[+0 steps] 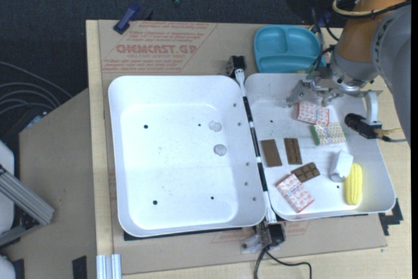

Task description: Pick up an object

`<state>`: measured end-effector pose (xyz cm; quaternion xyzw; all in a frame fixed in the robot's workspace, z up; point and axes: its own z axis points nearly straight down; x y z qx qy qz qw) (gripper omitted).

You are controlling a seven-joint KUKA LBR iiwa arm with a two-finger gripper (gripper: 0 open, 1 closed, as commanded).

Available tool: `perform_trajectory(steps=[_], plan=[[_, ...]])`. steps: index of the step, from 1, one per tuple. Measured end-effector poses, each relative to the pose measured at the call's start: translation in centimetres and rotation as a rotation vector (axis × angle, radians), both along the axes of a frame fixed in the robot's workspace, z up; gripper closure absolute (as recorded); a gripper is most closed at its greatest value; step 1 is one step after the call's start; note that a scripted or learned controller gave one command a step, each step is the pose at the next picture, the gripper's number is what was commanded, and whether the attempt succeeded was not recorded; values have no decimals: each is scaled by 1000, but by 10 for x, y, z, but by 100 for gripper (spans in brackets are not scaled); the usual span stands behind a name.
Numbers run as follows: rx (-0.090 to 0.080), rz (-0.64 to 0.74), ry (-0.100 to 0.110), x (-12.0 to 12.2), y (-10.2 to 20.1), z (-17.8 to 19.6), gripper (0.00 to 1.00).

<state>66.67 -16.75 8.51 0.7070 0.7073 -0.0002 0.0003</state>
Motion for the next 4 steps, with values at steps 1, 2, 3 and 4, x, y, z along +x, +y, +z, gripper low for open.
perform_trajectory(steps=[1, 2, 3, 4], plan=[[0, -1, 0, 0, -10, 0, 0], [2, 0, 3, 0, 38, 0, 0], [2, 0, 2, -43, 70, -1, 0], [2, -1, 3, -119, 64, -1, 0]])
